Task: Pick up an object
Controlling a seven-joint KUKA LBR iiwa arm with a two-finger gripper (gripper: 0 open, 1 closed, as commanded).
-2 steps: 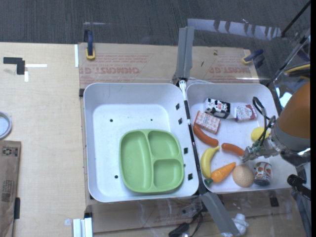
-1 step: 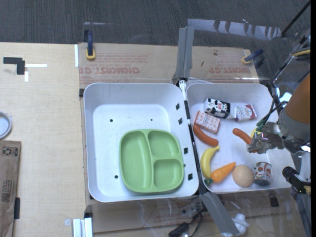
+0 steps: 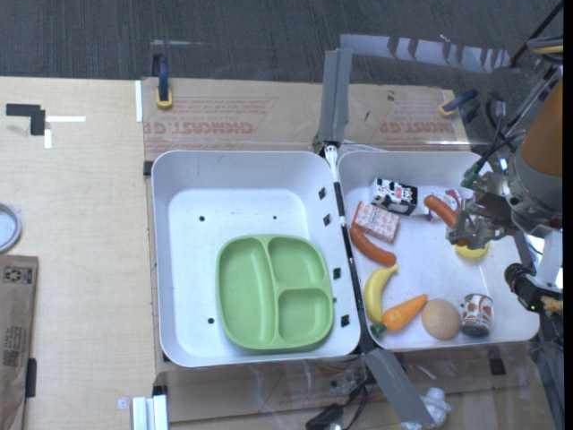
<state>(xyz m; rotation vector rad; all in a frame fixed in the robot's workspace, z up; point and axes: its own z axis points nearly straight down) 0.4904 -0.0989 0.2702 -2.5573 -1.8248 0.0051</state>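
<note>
You are looking down on two white bins on the desk (image 3: 81, 195). The left bin (image 3: 179, 240) holds a green divided plate (image 3: 273, 291). In the right bin (image 3: 501, 330) you see a black-and-white carton (image 3: 395, 193), a pink wafer pack (image 3: 376, 221), two sausages (image 3: 372, 245) (image 3: 439, 208), a banana (image 3: 376, 290), a carrot (image 3: 403, 312), a tan egg-shaped thing (image 3: 440, 319) and a small can (image 3: 476, 313). The tool (image 3: 467, 231) hangs over the bin's right side, just above a yellow object (image 3: 472, 252); whether they touch is unclear.
</note>
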